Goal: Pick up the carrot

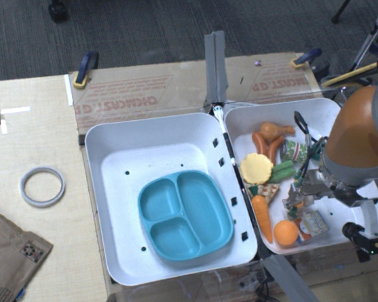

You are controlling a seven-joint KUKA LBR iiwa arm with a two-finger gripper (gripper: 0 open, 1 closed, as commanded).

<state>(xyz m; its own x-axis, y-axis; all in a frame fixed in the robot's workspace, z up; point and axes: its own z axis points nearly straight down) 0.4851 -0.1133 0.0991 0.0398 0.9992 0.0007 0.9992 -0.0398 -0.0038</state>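
Our hand (296, 199), its grip impossible to tell, hung over clutter; the tapered orange plastic carrot (261, 218) lay just left, where crowding toys risked a mistaken grab.

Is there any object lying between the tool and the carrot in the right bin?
Nothing visible lies between them. The tool is over the right bin, to the right of the carrot, with bare bin floor in the gap. An orange ball touches the carrot's lower end, beside that path rather than across it.
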